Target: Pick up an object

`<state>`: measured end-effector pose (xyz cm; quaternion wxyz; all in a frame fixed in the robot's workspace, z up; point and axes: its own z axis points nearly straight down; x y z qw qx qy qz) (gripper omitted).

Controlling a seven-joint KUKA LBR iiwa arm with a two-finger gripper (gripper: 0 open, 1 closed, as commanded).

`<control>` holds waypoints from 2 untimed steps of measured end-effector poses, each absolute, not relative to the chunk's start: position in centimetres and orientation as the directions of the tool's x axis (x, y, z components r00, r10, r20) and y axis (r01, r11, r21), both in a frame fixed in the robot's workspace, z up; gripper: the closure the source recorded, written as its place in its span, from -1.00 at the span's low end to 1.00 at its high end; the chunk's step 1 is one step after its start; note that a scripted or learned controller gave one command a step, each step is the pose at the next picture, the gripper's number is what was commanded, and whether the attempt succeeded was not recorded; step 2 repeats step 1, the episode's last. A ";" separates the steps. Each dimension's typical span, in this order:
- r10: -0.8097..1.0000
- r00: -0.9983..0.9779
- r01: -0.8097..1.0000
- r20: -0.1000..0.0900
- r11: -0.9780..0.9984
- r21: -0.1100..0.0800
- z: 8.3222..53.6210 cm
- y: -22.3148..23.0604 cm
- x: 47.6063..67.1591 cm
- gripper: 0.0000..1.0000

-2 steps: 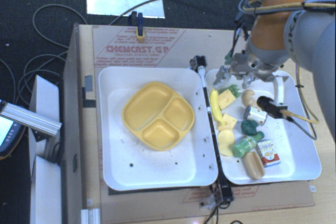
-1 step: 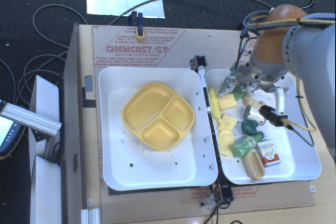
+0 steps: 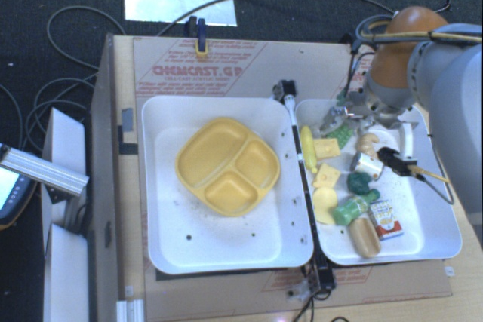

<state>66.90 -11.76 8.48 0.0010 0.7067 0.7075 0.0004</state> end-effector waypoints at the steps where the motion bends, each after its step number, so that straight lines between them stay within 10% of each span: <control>1: 1.000 -0.002 1.000 -0.001 0.002 0.009 9.7 -11.7 67.1 1.00; 2: 1.000 -0.002 1.000 -0.001 0.002 0.009 9.7 -11.7 67.1 1.00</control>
